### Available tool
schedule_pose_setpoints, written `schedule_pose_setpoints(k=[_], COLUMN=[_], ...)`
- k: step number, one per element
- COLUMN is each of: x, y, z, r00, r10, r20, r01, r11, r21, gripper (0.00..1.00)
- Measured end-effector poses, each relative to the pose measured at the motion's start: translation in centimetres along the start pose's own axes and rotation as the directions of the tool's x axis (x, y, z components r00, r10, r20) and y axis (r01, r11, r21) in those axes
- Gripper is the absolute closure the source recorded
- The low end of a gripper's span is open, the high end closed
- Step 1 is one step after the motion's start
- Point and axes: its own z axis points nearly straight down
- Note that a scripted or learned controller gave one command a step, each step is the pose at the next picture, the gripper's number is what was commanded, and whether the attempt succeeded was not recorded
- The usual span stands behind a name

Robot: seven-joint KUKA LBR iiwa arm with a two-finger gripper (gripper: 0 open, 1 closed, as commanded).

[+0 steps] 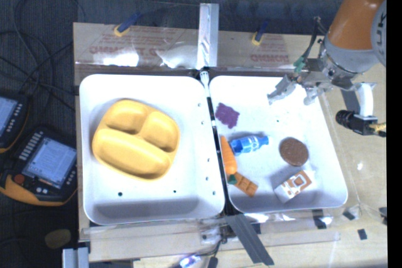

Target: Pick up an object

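Closest pick looks like the small crumpled purple lump [227, 114], upper left of the right white bin [333, 154]. Probably light and squishy, so pinch across its middle. The two-finger gripper [294, 90] hangs over the bin's upper right, fingers spread, empty. Lower down: a blue plastic bottle [249, 144], orange carrot [228, 157], round brown disc [293, 151]. Nothing's blocking the lump. Big yellow bread-shaped foam [134, 137] sits in the left bin [88, 198].

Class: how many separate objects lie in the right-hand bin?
6: purple piece upper left, blue bottle centre, carrot by the left wall, brown block below it, brown disc right, white box lower right.
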Motion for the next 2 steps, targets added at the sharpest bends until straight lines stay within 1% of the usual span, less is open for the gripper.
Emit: schedule_pose_setpoints(k=[1,2], x=[4.4,3.2], y=[-3.1,-10.8], z=[10.0,15.4], r00=[1.0,0.96], r10=[0.004,-0.281], r20=[0.0,0.012], r01=[-0.004,0.281], r11=[1.0,0.96], r21=[0.002,-0.018], gripper=[0.0,0.0])
